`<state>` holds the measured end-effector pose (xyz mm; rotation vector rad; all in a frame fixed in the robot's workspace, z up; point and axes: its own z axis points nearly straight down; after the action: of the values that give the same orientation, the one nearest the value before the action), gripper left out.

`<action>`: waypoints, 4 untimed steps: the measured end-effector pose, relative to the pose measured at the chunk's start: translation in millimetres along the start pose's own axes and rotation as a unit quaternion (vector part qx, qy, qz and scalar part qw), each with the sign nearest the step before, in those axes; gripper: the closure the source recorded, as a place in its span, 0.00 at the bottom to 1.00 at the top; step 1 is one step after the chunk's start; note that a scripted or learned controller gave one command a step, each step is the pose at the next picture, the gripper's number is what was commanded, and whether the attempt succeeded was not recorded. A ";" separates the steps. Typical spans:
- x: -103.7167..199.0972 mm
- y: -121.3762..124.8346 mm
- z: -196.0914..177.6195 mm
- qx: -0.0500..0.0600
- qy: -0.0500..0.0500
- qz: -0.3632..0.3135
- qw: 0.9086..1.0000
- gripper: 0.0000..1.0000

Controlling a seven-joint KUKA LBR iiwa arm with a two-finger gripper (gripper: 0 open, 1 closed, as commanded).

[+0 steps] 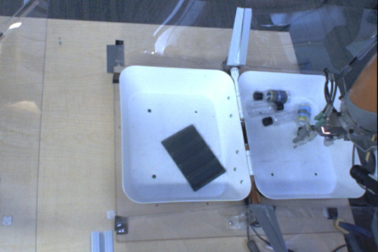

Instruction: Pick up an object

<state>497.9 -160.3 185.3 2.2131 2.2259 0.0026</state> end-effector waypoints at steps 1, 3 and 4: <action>21.2 64.7 95.3 -0.007 -0.001 -0.007 1.000 0.00; 6.1 150.1 92.6 0.018 -0.008 -0.005 1.000 0.00; 7.0 151.0 92.8 0.019 -0.010 -0.008 1.000 0.00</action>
<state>649.2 -152.5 93.0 2.2039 2.2514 -0.0609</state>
